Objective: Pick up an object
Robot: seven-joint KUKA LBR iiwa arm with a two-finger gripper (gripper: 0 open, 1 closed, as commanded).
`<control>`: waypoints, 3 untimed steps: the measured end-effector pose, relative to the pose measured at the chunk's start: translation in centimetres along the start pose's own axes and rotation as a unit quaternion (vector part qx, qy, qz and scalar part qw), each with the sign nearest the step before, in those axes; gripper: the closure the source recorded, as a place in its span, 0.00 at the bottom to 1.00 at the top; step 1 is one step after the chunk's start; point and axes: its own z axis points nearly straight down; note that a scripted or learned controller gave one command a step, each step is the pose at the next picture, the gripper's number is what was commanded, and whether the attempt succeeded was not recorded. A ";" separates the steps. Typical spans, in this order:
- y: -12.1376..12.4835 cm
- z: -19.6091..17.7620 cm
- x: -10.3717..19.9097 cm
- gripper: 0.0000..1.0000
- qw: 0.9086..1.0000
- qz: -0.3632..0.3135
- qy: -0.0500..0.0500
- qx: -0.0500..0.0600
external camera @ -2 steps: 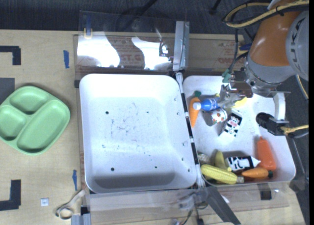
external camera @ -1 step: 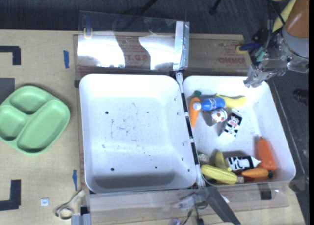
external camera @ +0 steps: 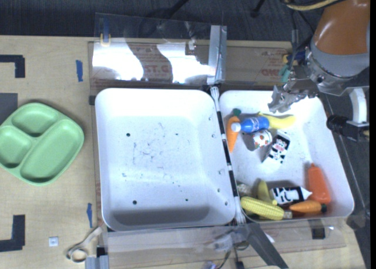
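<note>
My gripper [external camera: 284,100] hangs over the back of the right bin [external camera: 335,144], just above a yellow banana [external camera: 281,120]. Left of the banana lies a blue bottle [external camera: 254,124] and an orange carrot [external camera: 232,137]. A red and white toy [external camera: 262,140] and a black and white toy [external camera: 278,149] sit in the bin's middle. Along the front edge lie a corn cob [external camera: 261,208], a black and white pack [external camera: 291,193] and two orange pieces [external camera: 318,183]. Nothing shows in the gripper.
The left bin [external camera: 158,150] stands beside the right one, with a divider wall between them. A green sectioned plate [external camera: 39,143] rests on the bench at far left. A clear plastic panel [external camera: 158,56] stands behind the left bin.
</note>
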 end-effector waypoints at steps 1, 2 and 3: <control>4.9 -6.2 3.3 1.00 0.993 0.121 -0.001 -0.001; 8.3 -6.2 -5.2 1.00 0.993 0.117 -0.001 -0.002; 8.3 -6.2 -5.1 0.00 0.993 0.116 -0.001 -0.001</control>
